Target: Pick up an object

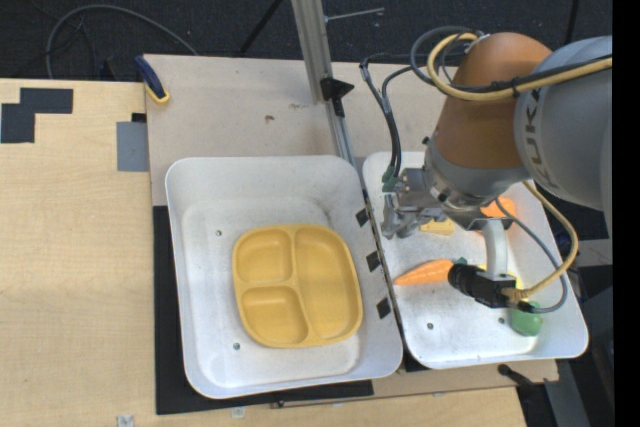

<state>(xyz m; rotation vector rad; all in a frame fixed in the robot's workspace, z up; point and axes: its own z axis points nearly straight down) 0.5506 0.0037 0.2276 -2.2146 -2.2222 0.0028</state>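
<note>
Camera view: gripper [398, 221] hangs near carrot [425, 273] and yellow piece [437, 228] — its spread unclear.

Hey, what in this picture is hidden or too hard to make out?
1. Right bin: in the camera view, the arm covers its far half.
2. Orange piece: mostly behind the arm, so it cannot be identified.
3. Pale piece: beside the gripper, too small to name.
4. Green thing: small, shape unclear.
</note>
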